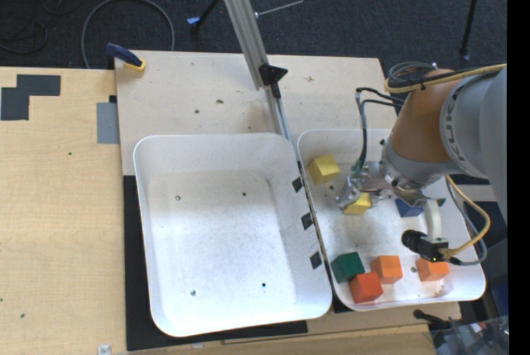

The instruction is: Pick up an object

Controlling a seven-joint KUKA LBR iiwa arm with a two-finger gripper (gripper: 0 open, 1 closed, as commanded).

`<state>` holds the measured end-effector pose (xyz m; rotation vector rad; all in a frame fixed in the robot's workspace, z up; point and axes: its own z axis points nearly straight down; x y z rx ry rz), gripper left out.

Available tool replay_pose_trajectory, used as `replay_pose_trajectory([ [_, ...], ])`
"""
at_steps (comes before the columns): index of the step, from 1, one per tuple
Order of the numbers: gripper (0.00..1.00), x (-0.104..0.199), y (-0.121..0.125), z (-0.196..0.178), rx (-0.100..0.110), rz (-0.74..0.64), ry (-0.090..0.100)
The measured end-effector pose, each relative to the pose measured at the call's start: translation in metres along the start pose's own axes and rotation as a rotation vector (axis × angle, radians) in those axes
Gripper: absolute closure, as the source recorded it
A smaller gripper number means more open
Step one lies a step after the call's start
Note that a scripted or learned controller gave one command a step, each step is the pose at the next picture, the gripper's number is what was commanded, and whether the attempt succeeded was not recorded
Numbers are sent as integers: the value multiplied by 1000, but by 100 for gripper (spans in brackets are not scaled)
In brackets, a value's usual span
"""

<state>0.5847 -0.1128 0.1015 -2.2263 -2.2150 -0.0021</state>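
Right bin: two yellow blocks, three orange, one green, one blue; gripper jaws closed on one yellow block

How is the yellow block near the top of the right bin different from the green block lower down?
The yellow block is light yellow; the green block is dark green. The yellow block lies alone in the upper part of the right bin, while the green block sits near the bin's lower left, close beside a red-orange block. Both are small cube-like blocks resting on the bin floor.
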Motion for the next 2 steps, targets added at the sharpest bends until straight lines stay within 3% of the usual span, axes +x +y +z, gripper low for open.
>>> replay_pose_trajectory([
  [1, 100, 50, 26, -93, -5, -10, 0],
  [2, 100, 155, 22, -92, 5, -11, 2],
])
